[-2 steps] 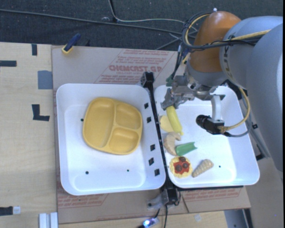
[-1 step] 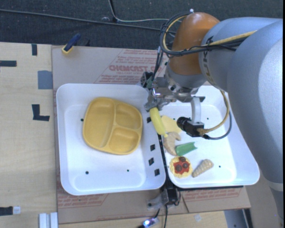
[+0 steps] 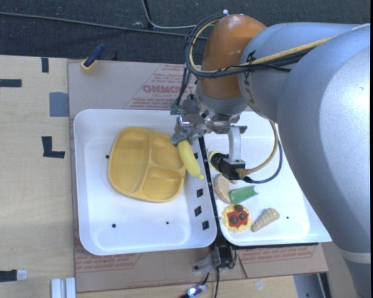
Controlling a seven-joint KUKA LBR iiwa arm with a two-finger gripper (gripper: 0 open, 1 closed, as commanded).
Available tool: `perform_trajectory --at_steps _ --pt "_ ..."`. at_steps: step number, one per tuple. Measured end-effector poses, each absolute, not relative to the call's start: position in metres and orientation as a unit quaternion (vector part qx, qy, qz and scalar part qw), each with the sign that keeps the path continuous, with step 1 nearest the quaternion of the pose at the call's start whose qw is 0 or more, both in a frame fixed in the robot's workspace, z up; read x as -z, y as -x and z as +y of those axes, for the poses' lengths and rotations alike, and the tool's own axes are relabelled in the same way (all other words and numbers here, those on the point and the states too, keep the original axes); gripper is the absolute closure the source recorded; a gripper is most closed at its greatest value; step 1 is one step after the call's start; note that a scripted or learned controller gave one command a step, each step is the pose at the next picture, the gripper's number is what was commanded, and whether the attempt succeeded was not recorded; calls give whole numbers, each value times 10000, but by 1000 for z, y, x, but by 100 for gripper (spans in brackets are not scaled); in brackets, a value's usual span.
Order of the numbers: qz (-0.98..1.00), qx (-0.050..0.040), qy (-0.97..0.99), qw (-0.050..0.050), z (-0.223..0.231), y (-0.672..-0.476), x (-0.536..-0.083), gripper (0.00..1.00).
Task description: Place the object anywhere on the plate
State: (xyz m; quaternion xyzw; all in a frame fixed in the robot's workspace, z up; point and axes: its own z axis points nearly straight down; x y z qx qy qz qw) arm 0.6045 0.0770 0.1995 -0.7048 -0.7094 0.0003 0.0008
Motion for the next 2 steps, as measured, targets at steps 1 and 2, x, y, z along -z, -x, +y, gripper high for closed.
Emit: perform_trajectory --at_steps 1,2 --pt "-7097 -2 7045 6 133 -612 -200 100" --pt "-7082 -7 7060 7 130 -612 -200 0"
